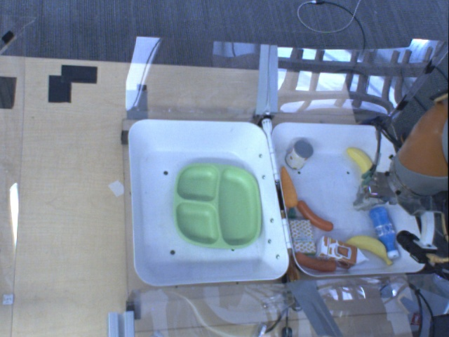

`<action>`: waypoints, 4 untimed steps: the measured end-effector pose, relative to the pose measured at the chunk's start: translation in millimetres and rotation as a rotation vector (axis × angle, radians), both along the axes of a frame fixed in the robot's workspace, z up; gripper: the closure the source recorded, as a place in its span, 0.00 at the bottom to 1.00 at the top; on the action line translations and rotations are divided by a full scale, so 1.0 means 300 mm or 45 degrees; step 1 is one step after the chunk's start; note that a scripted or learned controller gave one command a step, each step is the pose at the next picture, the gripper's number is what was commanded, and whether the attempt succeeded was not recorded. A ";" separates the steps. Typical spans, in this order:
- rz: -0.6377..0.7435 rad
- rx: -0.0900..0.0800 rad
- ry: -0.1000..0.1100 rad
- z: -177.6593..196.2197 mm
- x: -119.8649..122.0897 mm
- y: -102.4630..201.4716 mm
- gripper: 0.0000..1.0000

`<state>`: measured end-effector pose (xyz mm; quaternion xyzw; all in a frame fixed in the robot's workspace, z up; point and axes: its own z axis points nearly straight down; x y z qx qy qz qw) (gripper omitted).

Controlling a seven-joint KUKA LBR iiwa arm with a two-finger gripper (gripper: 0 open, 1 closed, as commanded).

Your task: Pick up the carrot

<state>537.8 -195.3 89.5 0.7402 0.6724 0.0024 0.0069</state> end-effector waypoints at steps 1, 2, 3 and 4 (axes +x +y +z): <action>0.151 0.005 0.009 0.322 0.063 -0.007 1.00; -0.331 0.010 0.001 -0.001 0.046 0.054 1.00; -0.264 0.009 0.008 0.365 0.173 0.115 1.00; -0.765 0.017 0.003 -0.005 0.350 0.343 1.00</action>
